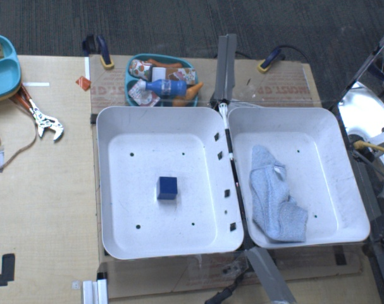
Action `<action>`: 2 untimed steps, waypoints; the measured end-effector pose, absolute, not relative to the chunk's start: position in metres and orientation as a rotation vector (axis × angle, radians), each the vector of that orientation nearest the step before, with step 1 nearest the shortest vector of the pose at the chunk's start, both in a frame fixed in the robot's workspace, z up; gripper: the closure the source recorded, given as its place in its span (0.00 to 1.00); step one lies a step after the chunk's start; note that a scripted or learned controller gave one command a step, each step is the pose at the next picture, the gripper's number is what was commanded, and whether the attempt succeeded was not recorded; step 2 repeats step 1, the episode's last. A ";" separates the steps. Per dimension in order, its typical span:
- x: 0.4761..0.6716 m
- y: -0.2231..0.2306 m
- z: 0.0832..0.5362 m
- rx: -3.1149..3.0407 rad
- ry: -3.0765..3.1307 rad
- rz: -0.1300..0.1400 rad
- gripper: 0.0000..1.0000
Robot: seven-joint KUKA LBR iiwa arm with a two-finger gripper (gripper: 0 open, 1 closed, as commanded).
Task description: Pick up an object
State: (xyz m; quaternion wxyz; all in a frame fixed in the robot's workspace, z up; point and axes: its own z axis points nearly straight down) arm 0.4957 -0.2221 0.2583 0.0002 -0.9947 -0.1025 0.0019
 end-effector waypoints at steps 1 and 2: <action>0.477 -0.222 0.188 -3.124 -0.311 0.008 0.00; 0.477 -0.222 0.188 -3.124 -0.311 0.008 0.00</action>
